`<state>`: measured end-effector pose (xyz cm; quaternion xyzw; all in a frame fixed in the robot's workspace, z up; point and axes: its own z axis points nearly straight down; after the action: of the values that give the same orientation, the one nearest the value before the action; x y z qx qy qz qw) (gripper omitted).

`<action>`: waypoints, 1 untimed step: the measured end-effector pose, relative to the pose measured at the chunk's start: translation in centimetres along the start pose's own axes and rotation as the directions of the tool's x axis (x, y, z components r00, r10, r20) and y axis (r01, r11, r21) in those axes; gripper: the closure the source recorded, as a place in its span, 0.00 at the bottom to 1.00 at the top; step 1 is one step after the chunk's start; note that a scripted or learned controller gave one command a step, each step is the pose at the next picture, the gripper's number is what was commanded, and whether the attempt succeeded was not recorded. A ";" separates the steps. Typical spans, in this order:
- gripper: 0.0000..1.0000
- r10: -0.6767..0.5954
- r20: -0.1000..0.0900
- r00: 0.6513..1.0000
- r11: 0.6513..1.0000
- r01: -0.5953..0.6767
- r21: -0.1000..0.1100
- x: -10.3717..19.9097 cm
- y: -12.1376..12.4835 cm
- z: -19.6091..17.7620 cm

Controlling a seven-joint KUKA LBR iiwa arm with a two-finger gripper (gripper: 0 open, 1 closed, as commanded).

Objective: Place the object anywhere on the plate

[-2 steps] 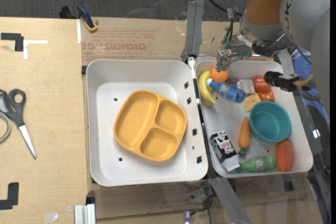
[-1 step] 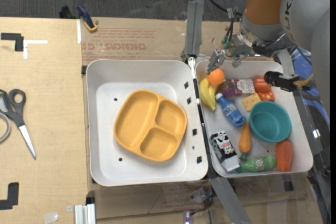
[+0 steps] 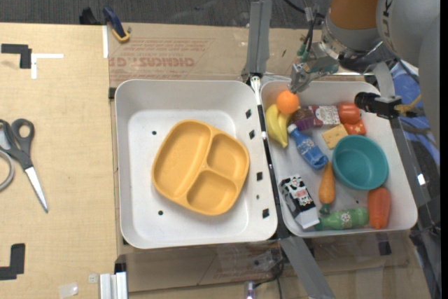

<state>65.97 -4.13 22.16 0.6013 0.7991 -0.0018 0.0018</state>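
Camera view shows us the claw (image 3: pixel 302 78) just above the orange (image 3: pixel 286 102) at the right bin's far-left corner, its opening unclear to us; we judge that fruit light, rigid, smooth, best pinched across its middle.

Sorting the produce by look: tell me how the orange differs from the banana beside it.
The orange is round and orange; the banana is long, curved and yellow. The orange lies just under the gripper; the banana lies nearer the bins' divider. Both are in the right bin, touching.
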 end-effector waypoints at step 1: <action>1.00 -0.088 -0.004 0.996 0.996 0.088 0.000 3.7 1.0 -0.2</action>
<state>65.91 -0.35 22.30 0.5655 0.8248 -0.0008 0.0002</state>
